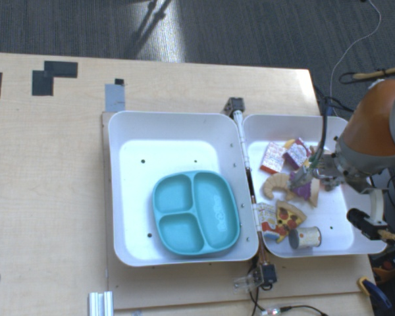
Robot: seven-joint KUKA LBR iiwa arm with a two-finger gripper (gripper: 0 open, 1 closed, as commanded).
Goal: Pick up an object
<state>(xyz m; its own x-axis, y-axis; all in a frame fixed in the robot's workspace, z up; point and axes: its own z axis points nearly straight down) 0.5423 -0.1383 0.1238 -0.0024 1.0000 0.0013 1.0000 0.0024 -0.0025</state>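
Observation:
The right bin (336, 242) holds several small toys. A pink and white packet (273, 155) and a purple block (295, 153) lie at its far side. A tan curved piece (273, 185) sits mid-bin, with a pizza slice (288, 216), a red and white piece (270, 228) and a small grey can (306, 237) nearer the front. My gripper (308, 174) is low in this bin, right above a second purple piece (305, 190) and beside the tan piece. The wrist hides what lies directly under it.
The left bin (128, 176) carries a blue divided plate (196, 210). A ridge (245, 170) separates the two bins. The grey arm with its orange band (378, 120) enters over the right bin's right wall. Cables lie off the bench at the right.

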